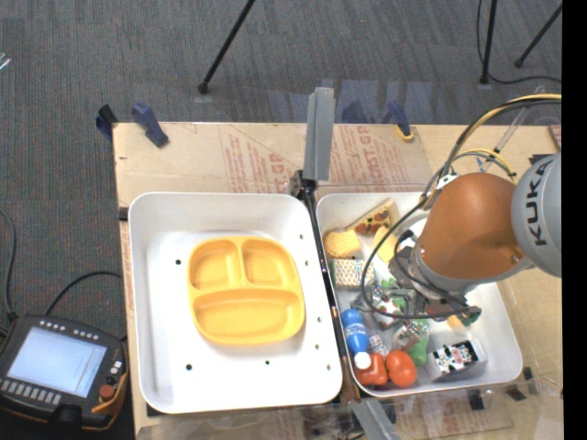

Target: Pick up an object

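Observation:
My gripper hangs low in the right bin, mostly hidden under the orange wrist band and its cables. It is over a cluster of small toys. Just left of it lies a blue bottle. In front of it sit a red tomato, a red and white piece and a green item. A black and white box lies to its front right. I cannot see anything held in the gripper.
Further back in the right bin lie a pizza slice, a yellow piece and a pale patterned cup. The left bin holds a yellow divided plate. A grey post stands behind the bins.

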You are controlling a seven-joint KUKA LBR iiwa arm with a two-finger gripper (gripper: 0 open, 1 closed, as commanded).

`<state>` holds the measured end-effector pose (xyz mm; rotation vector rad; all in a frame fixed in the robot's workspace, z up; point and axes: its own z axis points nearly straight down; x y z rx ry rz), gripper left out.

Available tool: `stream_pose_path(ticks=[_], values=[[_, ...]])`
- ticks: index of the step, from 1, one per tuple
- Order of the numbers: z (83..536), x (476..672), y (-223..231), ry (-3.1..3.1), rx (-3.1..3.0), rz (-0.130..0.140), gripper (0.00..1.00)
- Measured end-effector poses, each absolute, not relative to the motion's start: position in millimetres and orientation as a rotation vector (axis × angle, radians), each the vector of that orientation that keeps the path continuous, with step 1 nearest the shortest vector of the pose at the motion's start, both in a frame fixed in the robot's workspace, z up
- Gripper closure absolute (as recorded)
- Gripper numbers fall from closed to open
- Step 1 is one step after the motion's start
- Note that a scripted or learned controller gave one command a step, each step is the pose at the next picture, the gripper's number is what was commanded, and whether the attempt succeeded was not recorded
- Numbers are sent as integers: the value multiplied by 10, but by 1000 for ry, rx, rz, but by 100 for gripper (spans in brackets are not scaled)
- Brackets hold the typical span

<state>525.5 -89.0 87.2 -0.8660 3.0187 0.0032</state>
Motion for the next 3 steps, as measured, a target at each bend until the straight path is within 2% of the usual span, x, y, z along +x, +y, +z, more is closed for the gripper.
stream_pose_path(ticks=[1, 2, 3], values=[[873, 5225, -896, 3031, -824, 3, 0], [928, 5102, -909, 3060, -592, -12, 0], [880, 5091, -840, 3114, -364, -2, 0]])
